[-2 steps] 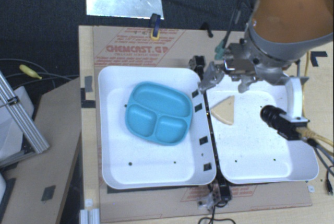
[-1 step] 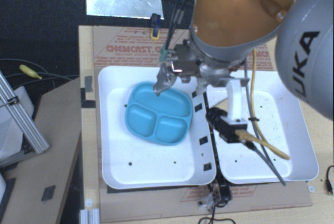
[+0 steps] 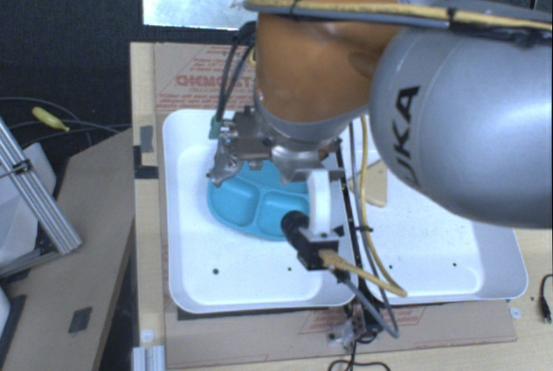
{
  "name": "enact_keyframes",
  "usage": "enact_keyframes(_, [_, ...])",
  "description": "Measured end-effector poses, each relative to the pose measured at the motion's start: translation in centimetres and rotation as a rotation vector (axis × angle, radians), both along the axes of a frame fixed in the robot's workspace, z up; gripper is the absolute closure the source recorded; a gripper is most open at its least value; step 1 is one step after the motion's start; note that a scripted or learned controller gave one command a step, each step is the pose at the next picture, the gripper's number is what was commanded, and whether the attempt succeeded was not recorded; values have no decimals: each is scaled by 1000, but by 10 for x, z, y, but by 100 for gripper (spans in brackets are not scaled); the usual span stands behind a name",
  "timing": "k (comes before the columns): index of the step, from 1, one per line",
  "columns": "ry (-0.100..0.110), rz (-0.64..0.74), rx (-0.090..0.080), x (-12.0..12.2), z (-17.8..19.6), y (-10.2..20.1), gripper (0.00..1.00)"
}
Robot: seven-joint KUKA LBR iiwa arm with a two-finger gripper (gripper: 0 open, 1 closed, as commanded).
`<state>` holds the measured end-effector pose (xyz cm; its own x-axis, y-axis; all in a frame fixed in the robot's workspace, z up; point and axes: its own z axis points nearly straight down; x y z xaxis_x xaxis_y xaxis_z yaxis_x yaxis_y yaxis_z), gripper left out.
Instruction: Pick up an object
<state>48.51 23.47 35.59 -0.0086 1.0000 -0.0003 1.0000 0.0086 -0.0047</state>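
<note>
I see the blue dish (image 3: 252, 209) lying in the left bin (image 3: 186, 274), directly beneath my gripper (image 3: 229, 166); its grip I cannot tell, the arm (image 3: 449, 127) blocks it.

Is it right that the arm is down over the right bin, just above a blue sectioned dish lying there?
Not quite. The camera view shows the hand over the left bin, not the right one. The blue sectioned dish lies in that left bin, below the arm.
</note>
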Motion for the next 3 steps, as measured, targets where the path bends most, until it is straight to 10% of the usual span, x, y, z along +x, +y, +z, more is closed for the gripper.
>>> enact_keyframes(1, [10,-9,-6,-2,-188,-2,0])
enact_keyframes(3, [-5,-20,-4,2,-171,-215,0])
